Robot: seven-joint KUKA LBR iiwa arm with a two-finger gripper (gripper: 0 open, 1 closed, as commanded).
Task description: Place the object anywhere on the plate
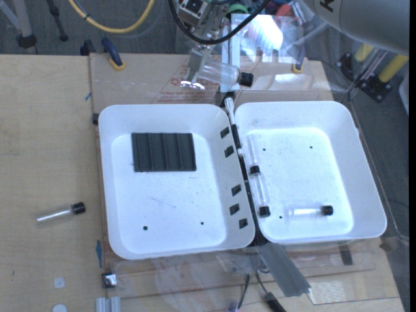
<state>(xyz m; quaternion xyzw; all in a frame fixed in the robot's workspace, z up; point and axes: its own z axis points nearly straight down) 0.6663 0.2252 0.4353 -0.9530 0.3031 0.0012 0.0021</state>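
Note:
A dark ribbed plate (164, 151) lies flat in the left white bin (117, 239), toward its back left. My gripper (212, 75) hangs behind the bins, above the back end of the divider between them. It is shut on a clear tube (224, 75), which lies crosswise between the fingers. The tube's black cap (246, 78) sticks out to the right. The gripper and tube are well behind and to the right of the plate.
The right bin (370, 220) holds a capped clear tube (311, 210) near its front and two more tubes (255, 174) along its left wall. Another tube (60, 213) lies on the wooden bench to the left. Cables and clutter sit behind the bins.

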